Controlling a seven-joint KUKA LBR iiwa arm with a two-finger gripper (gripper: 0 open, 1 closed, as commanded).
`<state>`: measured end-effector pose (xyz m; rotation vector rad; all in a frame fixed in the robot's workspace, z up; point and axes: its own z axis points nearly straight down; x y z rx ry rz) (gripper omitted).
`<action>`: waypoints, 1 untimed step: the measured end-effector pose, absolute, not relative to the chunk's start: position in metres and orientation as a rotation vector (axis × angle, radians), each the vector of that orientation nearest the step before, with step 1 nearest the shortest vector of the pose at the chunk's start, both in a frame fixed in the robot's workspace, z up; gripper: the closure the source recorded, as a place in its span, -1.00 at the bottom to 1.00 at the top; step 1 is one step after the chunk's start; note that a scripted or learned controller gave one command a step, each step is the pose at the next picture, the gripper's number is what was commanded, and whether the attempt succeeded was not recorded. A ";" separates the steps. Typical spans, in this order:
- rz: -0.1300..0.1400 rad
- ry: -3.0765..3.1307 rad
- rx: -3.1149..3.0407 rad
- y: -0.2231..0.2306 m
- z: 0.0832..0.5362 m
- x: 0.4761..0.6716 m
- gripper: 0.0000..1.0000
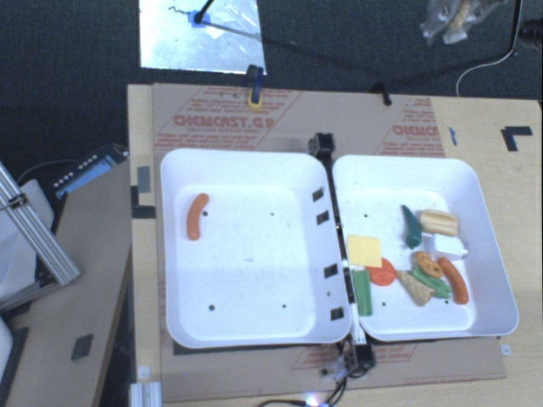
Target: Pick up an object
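You have two white bins side by side on the bench. The left bin (242, 312) holds one sausage (196, 216), lying near its 9 o'clock wall, curved and roughly upright in the frame, well apart from everything else. The right bin (475, 185) carries the rest, bunched toward its centre and 3 o'clock side. At its 9 o'clock edge, just beside the divider, you see a yellow cheese square (365, 250), with a green stick (362, 291) below it toward 6 o'clock and a red slice (383, 272) touching the square's lower right corner. Moving right, a dark green pepper (411, 225) stands tilted near the bin's centre; at its 3 o'clock sits a bread roll (439, 221), and just under the roll a white block (449, 246). Below these you find a pretzel (427, 266), a tan wedge (416, 288) at its 7 o'clock, a small green piece (438, 287) between wedge and a second sausage (453, 279), which slants toward 5 o'clock. The gripper (454, 11) hangs at the view's 1 o'clock, beyond the bench and well apart from both bins; it is blurred, and you cannot tell how it is set or whether it grips anything.
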<state>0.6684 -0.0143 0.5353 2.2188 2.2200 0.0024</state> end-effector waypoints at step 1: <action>0.002 2.220 2.219 -0.020 0.535 0.668 1.00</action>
